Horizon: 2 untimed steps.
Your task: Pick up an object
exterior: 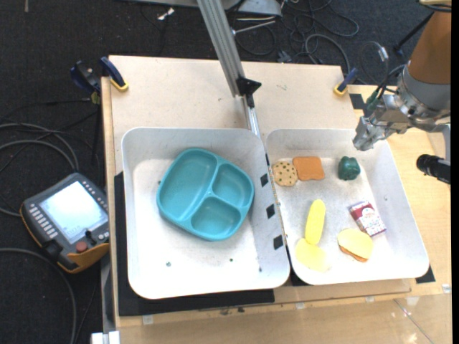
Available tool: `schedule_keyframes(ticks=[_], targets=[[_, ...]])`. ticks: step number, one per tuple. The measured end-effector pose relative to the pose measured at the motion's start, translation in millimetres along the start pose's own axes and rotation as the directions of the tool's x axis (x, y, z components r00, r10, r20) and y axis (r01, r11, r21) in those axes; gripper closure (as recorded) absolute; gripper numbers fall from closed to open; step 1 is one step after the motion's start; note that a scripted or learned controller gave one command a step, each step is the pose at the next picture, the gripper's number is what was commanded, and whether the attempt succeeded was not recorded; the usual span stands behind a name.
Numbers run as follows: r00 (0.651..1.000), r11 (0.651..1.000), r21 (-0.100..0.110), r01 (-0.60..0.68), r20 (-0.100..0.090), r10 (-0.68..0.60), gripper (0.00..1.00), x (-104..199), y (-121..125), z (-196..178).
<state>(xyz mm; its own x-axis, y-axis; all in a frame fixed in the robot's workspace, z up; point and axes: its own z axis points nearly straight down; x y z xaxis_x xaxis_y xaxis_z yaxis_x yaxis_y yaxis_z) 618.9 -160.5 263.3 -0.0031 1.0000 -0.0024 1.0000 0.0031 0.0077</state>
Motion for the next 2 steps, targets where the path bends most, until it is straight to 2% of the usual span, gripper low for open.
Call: schedule_keyframes(ticks=[1, 2], targets=[[1.000, 1.000, 0.008, 0.004, -0.004, -0.004, 1.00, 54.9, -15.2, -1.1], [1.000, 1.000, 0.007, 0.006, -0.004, -0.006, 1.00, 111.6, -15.7, -3.9]])
